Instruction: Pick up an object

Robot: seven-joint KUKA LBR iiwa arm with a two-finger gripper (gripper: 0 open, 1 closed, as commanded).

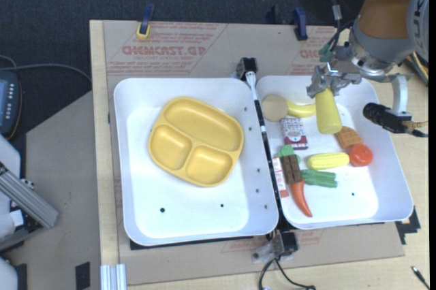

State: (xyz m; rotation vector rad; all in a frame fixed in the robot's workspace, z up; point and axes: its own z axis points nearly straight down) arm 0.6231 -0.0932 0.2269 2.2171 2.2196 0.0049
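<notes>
My claw (327, 83) hangs at the far edge of the right bin (392, 169), right over the top of the yellow bottle (328, 111), and I cannot tell how it is set. Toys crowd around the bottle: a banana (300, 108), a tan disc (274, 107), a small can (293, 130), a corn cob (327, 160), a tomato (360, 155) and a carrot (300, 199), leaving bare floor toward the bin's near right corner. The left bin (136, 166) holds a yellow divided plate (196, 140), with white floor open around it.

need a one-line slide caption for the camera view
KUKA gripper hovers over the toy-food bin near a yellow bottle; yellow divided plate sits in the left bin.
</notes>
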